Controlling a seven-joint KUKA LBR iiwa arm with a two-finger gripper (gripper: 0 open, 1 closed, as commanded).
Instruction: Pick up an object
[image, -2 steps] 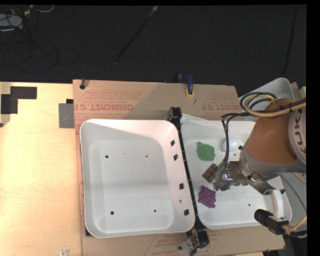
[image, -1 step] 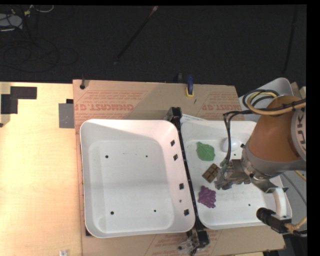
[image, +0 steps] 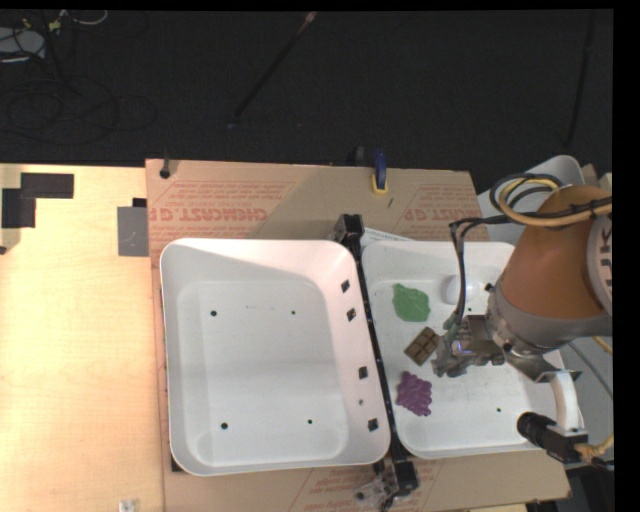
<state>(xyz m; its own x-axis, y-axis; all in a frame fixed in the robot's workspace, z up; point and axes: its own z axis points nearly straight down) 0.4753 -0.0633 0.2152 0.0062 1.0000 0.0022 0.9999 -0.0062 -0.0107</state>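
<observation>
Three small objects lie in the right bin (image: 470, 440): a green lump (image: 410, 301) toward the back, a brown block (image: 422, 347) in the middle, and a purple lump (image: 414, 393) nearer the front. My gripper (image: 452, 358) hangs low over the right bin, just right of the brown block and above-right of the purple lump. The arm's orange band and wrist cover the bin's right side.
The left bin (image: 262, 355) sits beside the right one, with a black divider rail (image: 368, 340) between them. Both rest on cardboard (image: 260, 205) over a wooden bench (image: 70, 350). Cables loop at the arm's upper right.
</observation>
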